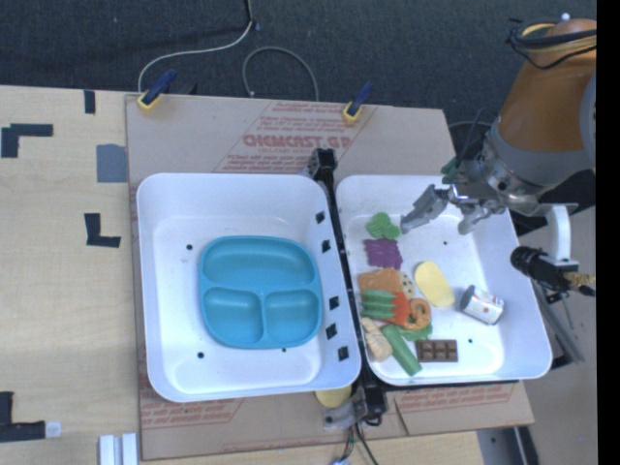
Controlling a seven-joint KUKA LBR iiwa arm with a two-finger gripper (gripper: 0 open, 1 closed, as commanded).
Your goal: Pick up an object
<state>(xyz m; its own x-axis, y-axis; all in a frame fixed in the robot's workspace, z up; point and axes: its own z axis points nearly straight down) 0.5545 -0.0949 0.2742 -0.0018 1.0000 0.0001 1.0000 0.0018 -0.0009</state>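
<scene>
Bench [58, 260]: pale wood-grain top w/ dark tape marks near its left edge. On it a flat brown cardboard sheet [281, 139] w/ red print, held at the bench's back edge by two clamps, yellow [152, 97] and blue [357, 99].

Two shallow white plastic bins sit side by side on the cardboard, rounded corners, smooth glossy walls, joined along a black centre strip. Left bin [165, 211]: holds one teal plastic tray [260, 292], rounded rectangle w/ three moulded compartments, lying flat mid-bin, nothing on it.

Right bin [513, 347]: a cluster of small toy food items packed along its left wall. From back to front: green leafy piece [383, 226], purple bumpy piece [384, 253], orange-brown lump [380, 281], orange/red/green veg pile [399, 308], green pod-shaped piece [403, 349] and a brown chocolate bar [437, 351], ridged squares, near the front edge. Yellow smooth oval [434, 284] lies mid-bin, just right of the cluster. Small white cylinder w/ red band [480, 305] lies on its side, apart, toward the right wall.

Arm: grey body w/ orange band [547, 85], comes in over the bin's back right corner. Gripper [446, 216], metallic, two fingers spread apart, nothing between them, hovering above the bin's back part, near the green leafy piece, not touching any item.
</scene>
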